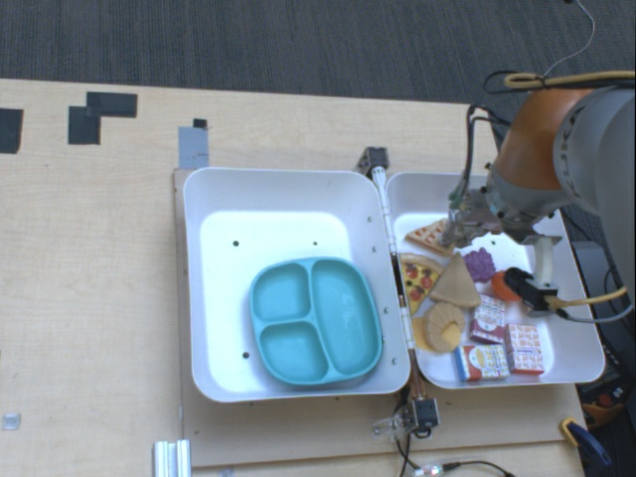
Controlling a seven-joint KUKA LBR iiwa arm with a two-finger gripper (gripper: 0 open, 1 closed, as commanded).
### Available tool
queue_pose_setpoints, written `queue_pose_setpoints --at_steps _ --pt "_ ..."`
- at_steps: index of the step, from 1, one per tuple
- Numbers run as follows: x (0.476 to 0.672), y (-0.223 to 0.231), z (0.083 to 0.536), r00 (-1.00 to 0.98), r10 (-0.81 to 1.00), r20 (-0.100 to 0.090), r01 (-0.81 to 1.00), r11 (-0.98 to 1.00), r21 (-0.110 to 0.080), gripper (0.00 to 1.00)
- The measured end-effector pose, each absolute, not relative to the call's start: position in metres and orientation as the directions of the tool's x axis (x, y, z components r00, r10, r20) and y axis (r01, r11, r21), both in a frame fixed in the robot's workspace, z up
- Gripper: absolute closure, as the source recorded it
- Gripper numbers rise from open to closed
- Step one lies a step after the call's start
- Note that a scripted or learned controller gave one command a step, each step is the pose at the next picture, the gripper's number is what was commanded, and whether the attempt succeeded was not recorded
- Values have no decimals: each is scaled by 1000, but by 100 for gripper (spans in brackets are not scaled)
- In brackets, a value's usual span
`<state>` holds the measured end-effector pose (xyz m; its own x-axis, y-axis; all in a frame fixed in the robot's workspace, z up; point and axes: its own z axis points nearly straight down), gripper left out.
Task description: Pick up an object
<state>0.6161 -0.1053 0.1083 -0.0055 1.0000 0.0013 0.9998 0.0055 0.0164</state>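
1. Camera view shows two shallow white bins side by side on the bench (pixel 89 266): the left bin (pixel 214 217) holds a teal divided plate (pixel 316 320), lying flat toward its near right corner, apparently set apart as a place for things to go.
2. The right bin (pixel 586 361) carries the pickable clutter, packed close so that pieces touch or overlap: a pizza slice (pixel 429 235) near the far left corner, a second pizza slice (pixel 418 280) against the left wall, a tan wedge (pixel 457 286) between them and the middle, a round biscuit-coloured piece (pixel 442 330) below it, a purple grape bunch (pixel 481 263), an orange piece (pixel 509 284), and small printed cartons (pixel 507 349) along the near edge.
3. The arm (pixel 586 157) reaches in from the right, its orange band (pixel 532 142) above the wrist, the wrist bent down over the far half of the right bin.
4. The gripper (pixel 461 229) hangs low just beside the far pizza slice, near the grapes; how wide it is open I cannot tell, and nothing is seen held in it.
5. My judgement: it is descending for a grasp there, and the crowding makes a clean pick doubtful.
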Motion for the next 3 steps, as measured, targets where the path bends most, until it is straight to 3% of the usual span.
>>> queue_pose_setpoints --at_steps 1,2,3 --pt "616 -105 108 -5 1000 1 1000 5 16 0" --pt "617 -105 119 -8 1000 1 1000 8 20 100" --pt "617 -105 119 -8 1000 1 1000 8 20 0"
